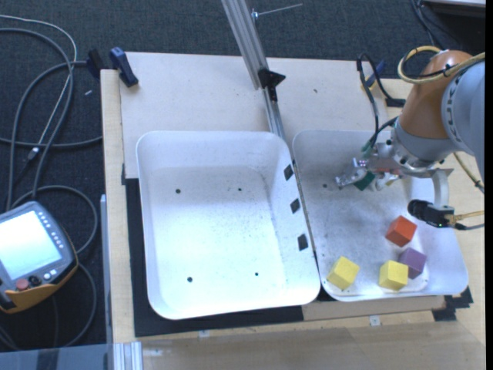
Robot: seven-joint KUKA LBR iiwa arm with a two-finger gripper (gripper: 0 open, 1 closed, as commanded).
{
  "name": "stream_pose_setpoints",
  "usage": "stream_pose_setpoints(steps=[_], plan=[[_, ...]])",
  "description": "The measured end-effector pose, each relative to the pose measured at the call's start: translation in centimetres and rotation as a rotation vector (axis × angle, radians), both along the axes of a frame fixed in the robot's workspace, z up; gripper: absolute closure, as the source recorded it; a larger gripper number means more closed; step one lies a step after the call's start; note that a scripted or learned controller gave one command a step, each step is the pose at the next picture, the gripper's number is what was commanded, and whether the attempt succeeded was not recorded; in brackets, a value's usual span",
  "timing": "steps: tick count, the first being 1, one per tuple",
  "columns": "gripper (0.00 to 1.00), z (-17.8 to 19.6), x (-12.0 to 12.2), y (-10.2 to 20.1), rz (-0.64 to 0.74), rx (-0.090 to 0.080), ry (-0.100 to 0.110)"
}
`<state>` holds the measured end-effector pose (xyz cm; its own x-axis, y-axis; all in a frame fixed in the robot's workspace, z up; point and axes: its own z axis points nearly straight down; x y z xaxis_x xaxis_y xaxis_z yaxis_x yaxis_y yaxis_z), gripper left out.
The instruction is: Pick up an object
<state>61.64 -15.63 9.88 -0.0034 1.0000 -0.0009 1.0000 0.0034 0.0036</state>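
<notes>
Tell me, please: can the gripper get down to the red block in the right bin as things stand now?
Probably yes. The red block lies uncovered in the right bin, apart from the purple block, and the gripper hangs over the same bin with nothing between them.

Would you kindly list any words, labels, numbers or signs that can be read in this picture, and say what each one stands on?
None can be read.
Handheld controller: its screen glows pale, with any text too blurred to make out.
Blocks: the red block, purple block and two yellow blocks carry no markings.
White bins: dark specks, no lettering.
</notes>
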Motion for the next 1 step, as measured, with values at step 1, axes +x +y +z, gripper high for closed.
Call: stream_pose_setpoints(steps=[1], plan=[[0.00, 0.14, 2.68, -0.16, -0.001, 0.000, 0.000]])
